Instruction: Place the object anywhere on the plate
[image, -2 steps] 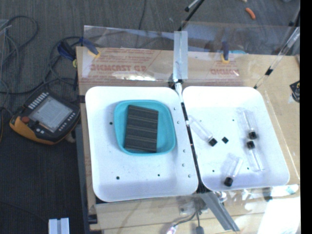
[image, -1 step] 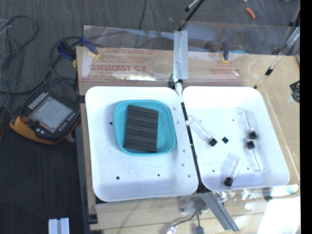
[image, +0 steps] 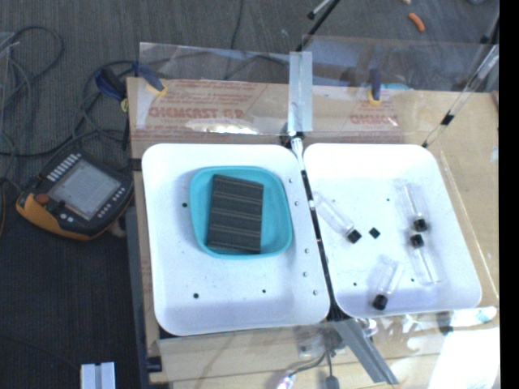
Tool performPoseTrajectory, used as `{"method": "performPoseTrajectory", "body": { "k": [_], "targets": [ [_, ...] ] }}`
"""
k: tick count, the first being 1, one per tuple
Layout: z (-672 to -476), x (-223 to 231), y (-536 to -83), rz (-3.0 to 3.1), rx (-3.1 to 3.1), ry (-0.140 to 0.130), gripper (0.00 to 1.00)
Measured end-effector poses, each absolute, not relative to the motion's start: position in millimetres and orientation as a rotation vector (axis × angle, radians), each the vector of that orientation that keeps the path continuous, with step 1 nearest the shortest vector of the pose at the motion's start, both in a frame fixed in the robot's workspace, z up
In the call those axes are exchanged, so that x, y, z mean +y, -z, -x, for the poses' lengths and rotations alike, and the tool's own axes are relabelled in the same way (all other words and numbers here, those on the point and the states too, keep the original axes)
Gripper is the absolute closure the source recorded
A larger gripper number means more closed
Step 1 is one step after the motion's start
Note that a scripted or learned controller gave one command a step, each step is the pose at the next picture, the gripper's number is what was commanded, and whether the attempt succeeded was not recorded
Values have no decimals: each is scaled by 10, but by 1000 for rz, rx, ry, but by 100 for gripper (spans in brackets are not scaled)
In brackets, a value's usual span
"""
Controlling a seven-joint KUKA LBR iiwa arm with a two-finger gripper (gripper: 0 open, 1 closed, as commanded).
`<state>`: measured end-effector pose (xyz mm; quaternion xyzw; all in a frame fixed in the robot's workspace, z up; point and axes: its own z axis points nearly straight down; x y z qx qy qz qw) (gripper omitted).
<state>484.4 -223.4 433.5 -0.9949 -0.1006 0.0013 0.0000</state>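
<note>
On the blue plate (image: 280, 217) in the left bin (image: 235, 302), a dark ridged block (image: 235, 213).

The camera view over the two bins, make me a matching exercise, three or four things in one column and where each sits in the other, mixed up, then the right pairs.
Things:
1. dark ribbed block
2. blue plate
3. clear vials with black caps
4. handheld control pendant

Places:
A. on the dark floor, left of the bench
B. scattered in the right bin
C. on the bottom of the left bin
D. lying flat on the plate

Pairs: 1-D, 2-C, 3-B, 4-A
</note>
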Motion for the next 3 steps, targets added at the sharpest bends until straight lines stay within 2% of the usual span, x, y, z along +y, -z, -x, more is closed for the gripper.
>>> {"method": "performPoseTrajectory", "body": {
  "k": [1,3],
  "targets": [
    [-4916,-2231,-2980,3122,-326,-8,0],
    [-4917,-2229,-2980,3122,-327,-7,0]
  ]
}}
